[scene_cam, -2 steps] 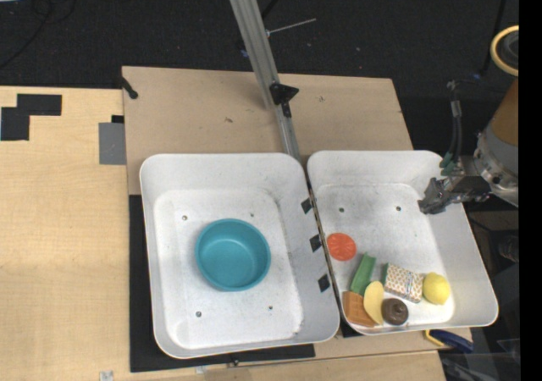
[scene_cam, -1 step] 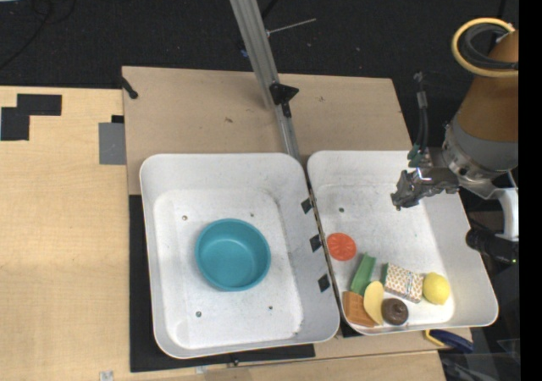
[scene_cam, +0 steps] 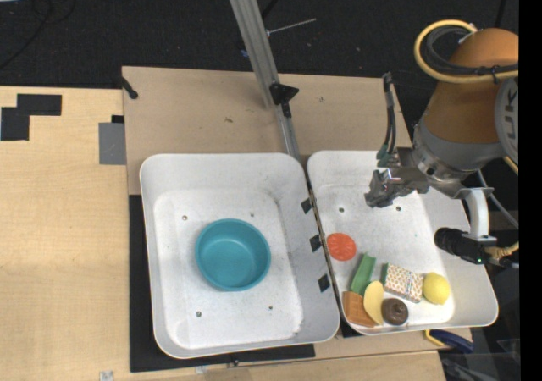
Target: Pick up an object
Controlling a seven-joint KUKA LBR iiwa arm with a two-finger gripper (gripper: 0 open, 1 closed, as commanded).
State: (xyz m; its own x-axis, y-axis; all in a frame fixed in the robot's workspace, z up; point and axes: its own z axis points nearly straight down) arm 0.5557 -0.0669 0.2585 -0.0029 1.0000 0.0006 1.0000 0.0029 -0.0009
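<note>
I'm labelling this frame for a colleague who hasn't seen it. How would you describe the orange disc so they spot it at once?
Look in the right bin, along its left wall. The orange disc lies flat there, just above the green block; it is the one round, flat piece lying apart from the pile.

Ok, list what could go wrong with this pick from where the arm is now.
1. The yellow ball, patterned block, green piece and brown round piece crowd the right bin's near corner, so the fingers may catch two things or close on none.
2. The gripper is over bare bin floor, apart from them; closing here would likely grab nothing.
</note>
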